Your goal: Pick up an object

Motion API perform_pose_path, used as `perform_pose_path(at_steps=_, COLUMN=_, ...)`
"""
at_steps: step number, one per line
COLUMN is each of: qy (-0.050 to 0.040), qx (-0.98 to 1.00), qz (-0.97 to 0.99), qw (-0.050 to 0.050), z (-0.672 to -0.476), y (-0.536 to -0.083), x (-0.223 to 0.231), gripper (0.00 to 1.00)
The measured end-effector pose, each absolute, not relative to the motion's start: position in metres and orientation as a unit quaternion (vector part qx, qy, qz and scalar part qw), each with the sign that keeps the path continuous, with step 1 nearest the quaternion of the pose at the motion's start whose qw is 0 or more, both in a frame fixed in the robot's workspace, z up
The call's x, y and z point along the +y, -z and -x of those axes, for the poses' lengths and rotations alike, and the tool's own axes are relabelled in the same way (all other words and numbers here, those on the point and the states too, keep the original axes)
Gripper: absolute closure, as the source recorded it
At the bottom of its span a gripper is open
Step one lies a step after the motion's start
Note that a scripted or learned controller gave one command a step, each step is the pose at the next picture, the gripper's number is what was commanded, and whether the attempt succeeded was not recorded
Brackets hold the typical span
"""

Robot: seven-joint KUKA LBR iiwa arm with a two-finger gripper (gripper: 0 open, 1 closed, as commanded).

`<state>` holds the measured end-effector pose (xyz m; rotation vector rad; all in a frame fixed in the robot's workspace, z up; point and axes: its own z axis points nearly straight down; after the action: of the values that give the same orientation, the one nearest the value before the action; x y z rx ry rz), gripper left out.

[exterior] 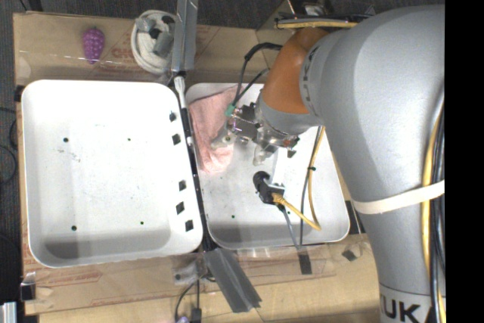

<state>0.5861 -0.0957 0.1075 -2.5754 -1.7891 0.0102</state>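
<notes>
A crumpled pink cloth (210,125) lies in the upper left corner of the right bin (249,227), against the wall shared with the left bin. My gripper (243,146) hangs over the right bin at the cloth's right edge. It is open, one finger (224,138) touching the cloth's lower right part and the other finger (262,155) over bare bin floor. Nothing sits between the fingers. The grey arm with its orange band covers the right side of that bin.
The left bin (98,170) lies beside the right one, with a row of small black clips along the shared wall. Behind the bins on the bench are a purple grape-like object (93,44), a white coiled item (153,38) and a grey post (184,30).
</notes>
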Motion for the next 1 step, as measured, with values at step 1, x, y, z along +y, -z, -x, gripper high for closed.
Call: perform_pose_path(at_steps=1, qy=-0.001, qx=-0.61, qz=0.793, qw=0.001, z=-0.5649, y=-0.1419, x=-0.1424, gripper=0.0)
